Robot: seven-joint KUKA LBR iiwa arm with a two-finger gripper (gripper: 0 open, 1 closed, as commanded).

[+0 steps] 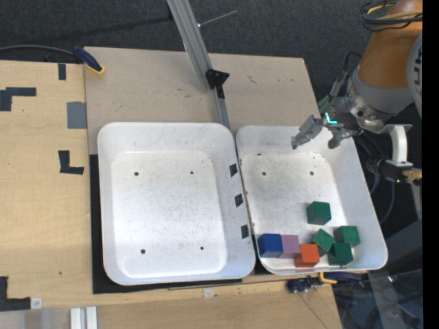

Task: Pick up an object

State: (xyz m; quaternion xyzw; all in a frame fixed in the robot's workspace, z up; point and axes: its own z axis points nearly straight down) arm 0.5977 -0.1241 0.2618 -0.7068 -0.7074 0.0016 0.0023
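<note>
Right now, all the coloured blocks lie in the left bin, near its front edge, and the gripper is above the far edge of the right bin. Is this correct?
Not quite. The camera view shows the coloured blocks in the right bin, near its front edge; the gripper is above that bin's far edge, as you said.

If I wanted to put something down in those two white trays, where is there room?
The left bin offers bare floor from wall to wall. In the right bin, the far and middle floor is free, under the gripper. Its near edge is crowded: blue block, purple block, orange block and green blocks.
</note>
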